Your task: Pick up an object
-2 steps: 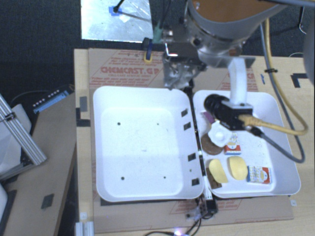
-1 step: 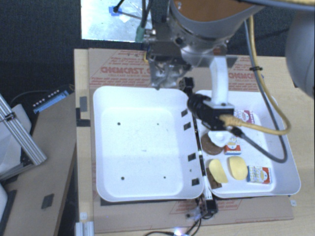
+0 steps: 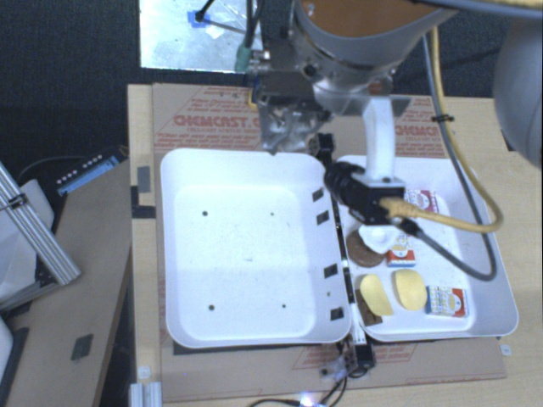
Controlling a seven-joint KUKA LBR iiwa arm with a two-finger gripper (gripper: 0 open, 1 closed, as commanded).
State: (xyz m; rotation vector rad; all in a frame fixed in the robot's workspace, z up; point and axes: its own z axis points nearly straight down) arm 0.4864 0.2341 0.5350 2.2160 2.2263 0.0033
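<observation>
Over the far rim of the left shallow white plastic bin [image 3: 246, 261], near the corner it shares with its neighbour, the metal two-finger gripper [image 3: 288, 134] hangs just above the brown cardboard sheet with red lettering [image 3: 204, 117]. Whether the gripper is open or closed, or holds anything, cannot be told. The left bin's floor is bare white from wall to wall. The two bins touch along a raised ridge running near to far.

The objects lie in the right shallow white plastic bin [image 3: 488, 308], crowded toward that ridge and the near wall. A flat brown round disc [image 3: 365, 253] sits beside the ridge. Nearer, two yellow oval slices lie side by side. The left yellow slice [image 3: 373, 295] has its long axis slanted, while the right yellow slice [image 3: 409, 288] points roughly near to far. A small red-and-white rectangular packet [image 3: 445, 300] lies just right of them, its long side across the bin, with bare floor between it and the right wall.
</observation>
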